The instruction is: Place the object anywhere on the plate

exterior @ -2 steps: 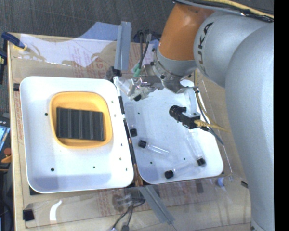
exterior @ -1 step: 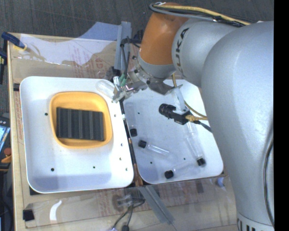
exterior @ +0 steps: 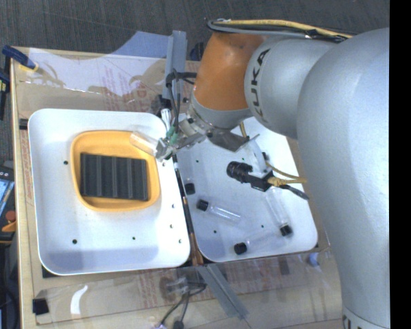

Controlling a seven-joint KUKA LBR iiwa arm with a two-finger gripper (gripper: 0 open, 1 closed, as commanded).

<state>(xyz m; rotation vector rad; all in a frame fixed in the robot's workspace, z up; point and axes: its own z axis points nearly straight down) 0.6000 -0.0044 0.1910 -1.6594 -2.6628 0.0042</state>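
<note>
The tool point(exterior: 166, 147) hangs over the inner edge of the left bin point(exterior: 89, 252), just at the upper right corner of the orange plate point(exterior: 85, 142), and I cannot tell whether it is open or closed. A clear tube point(exterior: 142, 142) lies tilted across that corner of the plate's rim, its right end reaching the tool's tip. Several more black-capped tubes point(exterior: 219, 212) lie scattered in the right bin point(exterior: 212, 235).

Grey arm point(exterior: 315, 81) from the right, orange-banded wrist point(exterior: 226, 74) low, tool point(exterior: 166, 144) leftward at its tip.
</note>
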